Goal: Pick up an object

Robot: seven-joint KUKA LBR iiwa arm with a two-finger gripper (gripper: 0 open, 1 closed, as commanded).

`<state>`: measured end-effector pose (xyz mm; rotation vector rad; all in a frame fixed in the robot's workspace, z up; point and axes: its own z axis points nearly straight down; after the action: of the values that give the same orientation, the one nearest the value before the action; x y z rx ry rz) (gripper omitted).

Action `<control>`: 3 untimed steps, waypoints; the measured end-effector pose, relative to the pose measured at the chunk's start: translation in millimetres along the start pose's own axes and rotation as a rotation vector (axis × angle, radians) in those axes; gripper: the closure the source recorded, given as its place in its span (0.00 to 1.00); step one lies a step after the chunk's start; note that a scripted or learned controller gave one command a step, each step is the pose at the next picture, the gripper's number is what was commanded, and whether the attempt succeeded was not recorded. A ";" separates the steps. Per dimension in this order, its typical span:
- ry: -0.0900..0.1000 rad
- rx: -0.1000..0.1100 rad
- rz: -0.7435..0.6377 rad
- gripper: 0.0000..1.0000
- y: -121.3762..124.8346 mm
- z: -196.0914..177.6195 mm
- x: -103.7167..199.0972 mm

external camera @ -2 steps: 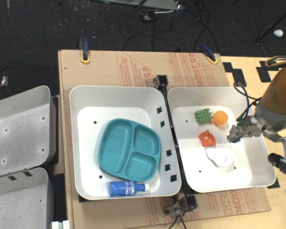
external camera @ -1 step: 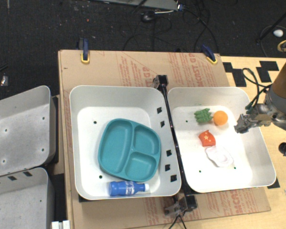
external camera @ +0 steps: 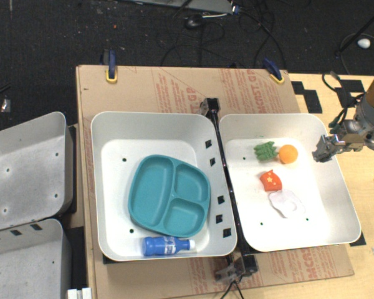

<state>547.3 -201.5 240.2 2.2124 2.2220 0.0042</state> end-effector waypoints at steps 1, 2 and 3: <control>0.000 0.000 0.001 1.00 1.8 -53.6 -0.4; 0.003 0.005 -0.003 1.00 16.2 -47.1 47.9; 0.004 0.007 -0.004 1.00 24.0 -30.1 104.9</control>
<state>570.7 -96.4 270.2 2.2138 2.2320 0.0009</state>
